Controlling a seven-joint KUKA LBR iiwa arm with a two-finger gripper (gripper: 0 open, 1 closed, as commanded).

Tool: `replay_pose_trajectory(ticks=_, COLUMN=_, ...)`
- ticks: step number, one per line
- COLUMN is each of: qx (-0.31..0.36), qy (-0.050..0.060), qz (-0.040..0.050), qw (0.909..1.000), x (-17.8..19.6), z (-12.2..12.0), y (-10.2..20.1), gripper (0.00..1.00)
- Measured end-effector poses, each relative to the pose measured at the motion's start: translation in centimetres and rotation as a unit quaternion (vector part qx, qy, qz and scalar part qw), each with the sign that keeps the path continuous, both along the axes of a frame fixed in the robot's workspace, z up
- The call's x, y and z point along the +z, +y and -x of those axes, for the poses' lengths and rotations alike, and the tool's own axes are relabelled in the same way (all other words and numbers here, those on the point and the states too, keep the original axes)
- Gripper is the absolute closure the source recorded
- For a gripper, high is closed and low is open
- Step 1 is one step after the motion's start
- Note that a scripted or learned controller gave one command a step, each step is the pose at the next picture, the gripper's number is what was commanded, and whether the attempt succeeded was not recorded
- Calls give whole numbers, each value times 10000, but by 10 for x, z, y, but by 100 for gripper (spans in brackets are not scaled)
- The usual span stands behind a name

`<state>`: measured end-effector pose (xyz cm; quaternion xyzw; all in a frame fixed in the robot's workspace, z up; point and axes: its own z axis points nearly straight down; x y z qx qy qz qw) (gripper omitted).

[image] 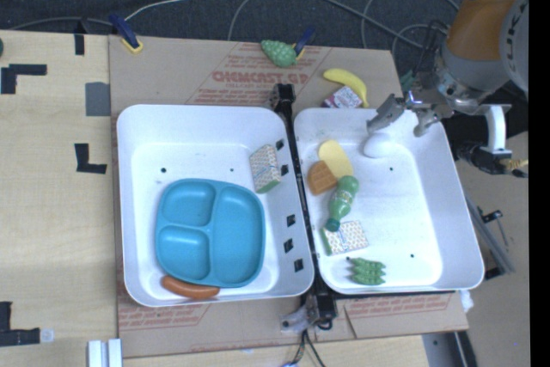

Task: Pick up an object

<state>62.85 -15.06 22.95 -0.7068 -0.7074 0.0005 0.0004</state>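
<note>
Cut off at the right edge: the grey-and-orange arm [490, 13]. Partly tucked under the blue plate [210, 232]: an orange sausage [191, 289]. Too small to read: printing on packet [346, 236].

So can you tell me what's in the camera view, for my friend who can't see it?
A grey and orange robot arm reaches in from the right, its gripper open above the top of the right bin, holding nothing. That bin holds toy food, including a green bottle. The left bin holds a blue divided plate and a sausage.
</note>
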Motion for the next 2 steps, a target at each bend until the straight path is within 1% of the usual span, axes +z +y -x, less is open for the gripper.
replay_pose_trajectory(ticks=1, qx=5, qy=17, qz=-7, qw=10000, x=-84, z=47, y=44, gripper=0)
replay_pose_trajectory(ticks=2, qx=9, qy=-24, qz=-19, qw=10000, x=-141, z=47, y=54, gripper=0)
